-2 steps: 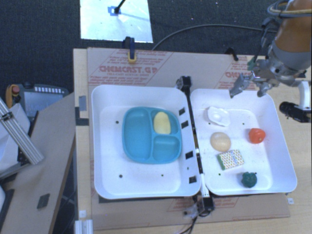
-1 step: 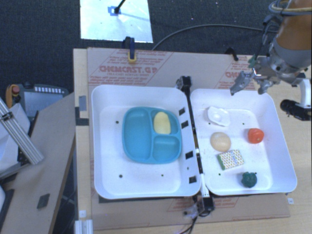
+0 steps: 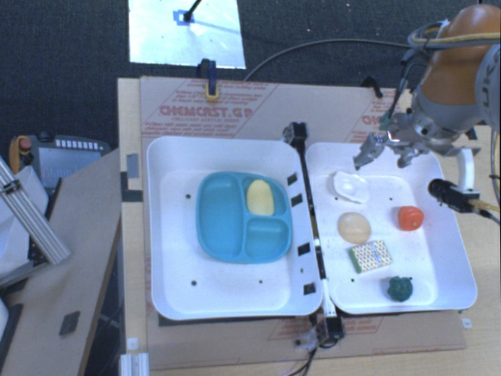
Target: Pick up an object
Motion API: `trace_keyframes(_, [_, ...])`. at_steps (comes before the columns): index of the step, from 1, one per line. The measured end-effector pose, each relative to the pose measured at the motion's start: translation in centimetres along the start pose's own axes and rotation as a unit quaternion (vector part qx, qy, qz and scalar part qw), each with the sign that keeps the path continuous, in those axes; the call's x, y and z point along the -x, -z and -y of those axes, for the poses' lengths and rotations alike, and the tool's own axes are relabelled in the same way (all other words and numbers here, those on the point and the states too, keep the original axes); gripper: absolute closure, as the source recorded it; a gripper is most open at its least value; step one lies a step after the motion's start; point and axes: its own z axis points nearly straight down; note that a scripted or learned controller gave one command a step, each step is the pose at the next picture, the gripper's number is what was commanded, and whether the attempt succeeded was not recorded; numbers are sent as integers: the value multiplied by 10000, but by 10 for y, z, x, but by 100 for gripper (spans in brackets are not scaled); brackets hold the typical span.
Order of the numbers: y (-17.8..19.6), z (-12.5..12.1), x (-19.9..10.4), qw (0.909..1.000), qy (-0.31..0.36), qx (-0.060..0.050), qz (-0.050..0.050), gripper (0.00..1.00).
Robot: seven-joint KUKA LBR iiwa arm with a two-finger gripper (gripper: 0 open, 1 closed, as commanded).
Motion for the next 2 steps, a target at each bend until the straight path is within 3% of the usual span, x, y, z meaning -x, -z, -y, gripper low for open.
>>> trace_keyframes(1, [-61, 7, 0, 10000, -18, -3, 1, 0])
trace_keyframes(2, [-107, -2, 1, 10000, -19, 0, 1, 0])
